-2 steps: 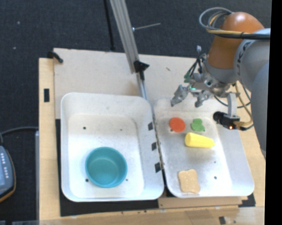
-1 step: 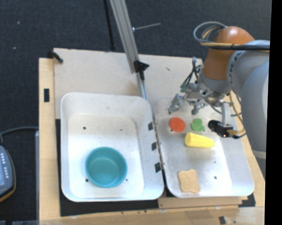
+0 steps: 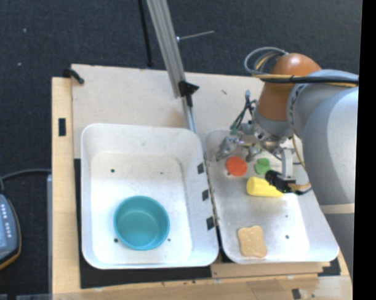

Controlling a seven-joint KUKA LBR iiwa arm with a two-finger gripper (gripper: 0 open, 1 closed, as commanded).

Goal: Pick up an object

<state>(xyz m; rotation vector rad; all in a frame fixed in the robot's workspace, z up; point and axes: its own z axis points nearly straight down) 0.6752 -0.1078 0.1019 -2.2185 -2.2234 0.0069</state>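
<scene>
I see my one gripper (image 3: 246, 147) low over the far end of the right bin (image 3: 308, 233). Its metal parts are mixed up with wires, so I cannot tell if it is open or closed, and I see nothing held in it. Above it are the orange band (image 3: 282, 88) and the big grey arm (image 3: 327, 139), which comes in from the right.

Now I count. There are two white bins, side by side. The right bin has four things in it. One red ball (image 3: 236, 166) lies just below the gripper, very close to it; I cannot tell if they touch. One small green thing (image 3: 262, 163) sits just to the right of the red ball, also right under the gripper. One yellow block (image 3: 262, 188) lies a bit nearer to me than those two, next to a black part of the arm. One piece of toast (image 3: 252, 241) lies at the near end of this bin, well apart from the gripper.

The left bin (image 3: 145, 145) has one thing in it: a blue bowl (image 3: 142, 223), open side up, at the near end. It is far from the gripper.

A metal pole (image 3: 170, 53) leans across the bench (image 3: 128, 92) behind the bins.
</scene>
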